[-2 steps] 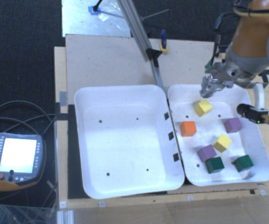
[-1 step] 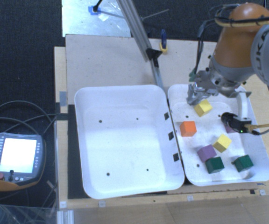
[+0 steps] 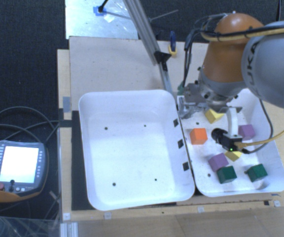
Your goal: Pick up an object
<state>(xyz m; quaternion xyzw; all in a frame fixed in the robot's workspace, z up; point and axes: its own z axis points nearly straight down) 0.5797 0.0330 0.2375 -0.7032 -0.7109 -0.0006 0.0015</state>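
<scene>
Orange cube-shaped block (image 3: 198, 136) lies in the shallow white bin (image 3: 272, 159) nearer the arm, just beside the gripper (image 3: 185, 111), whose jaws we cannot make out as apart or together. We judge it light and rigid, perhaps slick; best pinched across opposite flat sides.

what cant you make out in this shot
Camera view:
- two-finger gripper: mostly under the grey arm's orange-banded wrist; whether it holds anything cannot be told.
- right shallow white bin: far end covered by the arm.
- yellow block: partly under the wrist.
- handheld pendant screen: washed out white, unreadable.
</scene>
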